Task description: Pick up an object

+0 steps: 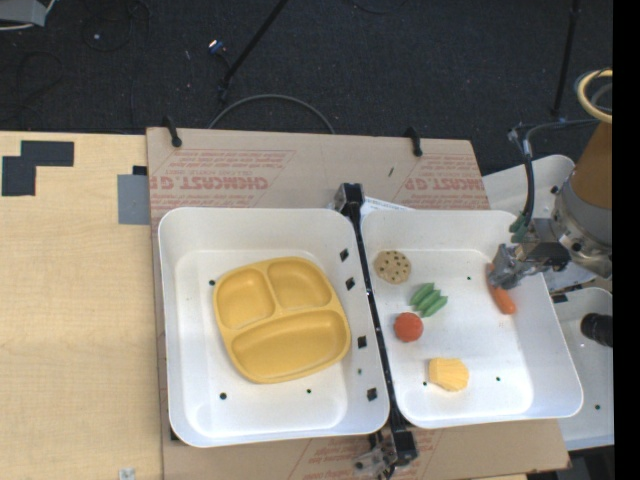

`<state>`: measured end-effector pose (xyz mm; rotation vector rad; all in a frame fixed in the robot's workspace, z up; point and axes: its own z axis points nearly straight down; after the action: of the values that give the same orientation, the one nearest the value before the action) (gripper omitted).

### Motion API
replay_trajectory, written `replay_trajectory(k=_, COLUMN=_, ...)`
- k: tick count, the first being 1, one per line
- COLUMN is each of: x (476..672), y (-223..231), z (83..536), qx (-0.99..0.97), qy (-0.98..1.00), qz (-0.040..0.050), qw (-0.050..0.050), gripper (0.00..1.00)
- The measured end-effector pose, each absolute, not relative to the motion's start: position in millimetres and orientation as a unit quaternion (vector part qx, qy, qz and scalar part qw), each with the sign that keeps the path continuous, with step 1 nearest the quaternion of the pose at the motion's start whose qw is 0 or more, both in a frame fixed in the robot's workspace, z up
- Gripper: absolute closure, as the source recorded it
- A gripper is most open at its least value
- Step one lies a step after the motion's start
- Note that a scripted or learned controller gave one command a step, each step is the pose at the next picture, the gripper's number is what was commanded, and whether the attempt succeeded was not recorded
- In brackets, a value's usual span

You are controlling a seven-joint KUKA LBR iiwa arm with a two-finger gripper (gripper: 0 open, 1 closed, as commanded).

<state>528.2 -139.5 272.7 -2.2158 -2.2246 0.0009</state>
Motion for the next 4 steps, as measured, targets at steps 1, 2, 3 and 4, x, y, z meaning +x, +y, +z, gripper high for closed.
replay_trajectory(k=1, x=545.5, y=-91.2, z=270.2, qx=-0.706, qy=-0.709, qz=0.0004, qw=0.001, gripper=1.0)
replay_trajectory(k=2, x=552.7, y=-41.8, z=249.2, qx=-0.706, qy=-0.708, qz=0.0015, qw=0.002, gripper=1.0)
replay_trajectory(k=3, x=561.1, y=10.3, z=231.5, qx=-0.706, qy=-0.708, qz=0.0017, qw=0.002, gripper=1.0)
replay_trajectory(k=4, x=567.6, y=64.6, z=239.1, qx=-0.706, qy=-0.708, qz=0.001, qw=0.001, gripper=1.0)
